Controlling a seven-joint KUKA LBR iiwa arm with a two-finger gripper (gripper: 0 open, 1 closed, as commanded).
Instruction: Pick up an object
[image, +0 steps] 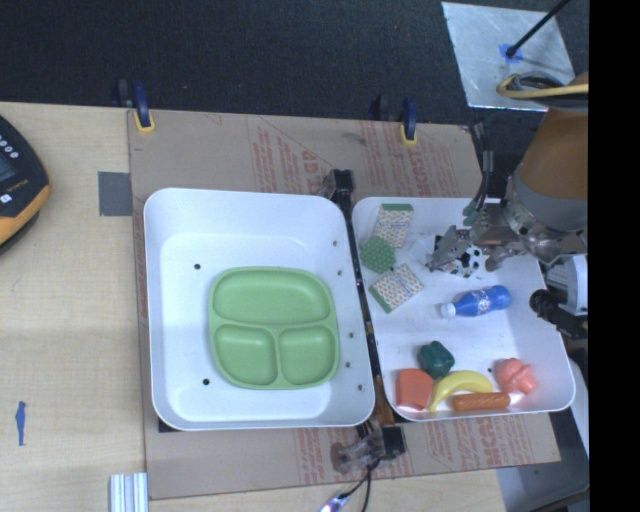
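My gripper (452, 250) is low over the upper middle of the right bin (560, 345), reaching in from the right. A small black-and-white object (472, 261) sits right against it; whether it is gripped is unclear. Just below lies a blue bottle (478, 301) on its side. To the gripper's left are a green patterned packet (394, 222), a green round piece (378, 254) and another patterned packet (397, 288). Along the bin's front lie a dark green object (436, 357), an orange block (413, 387), a yellow banana (462, 383), an orange sausage-like piece (480, 402) and a pink-orange object (515, 375).
The left bin (170, 300) holds a light green divided plate (272, 326). A black bracket (341, 184) sits at the back between the bins. An orange and black device (15, 190) lies at the bench's left edge. The arm's body (555, 175) overhangs the right bin's back right corner.
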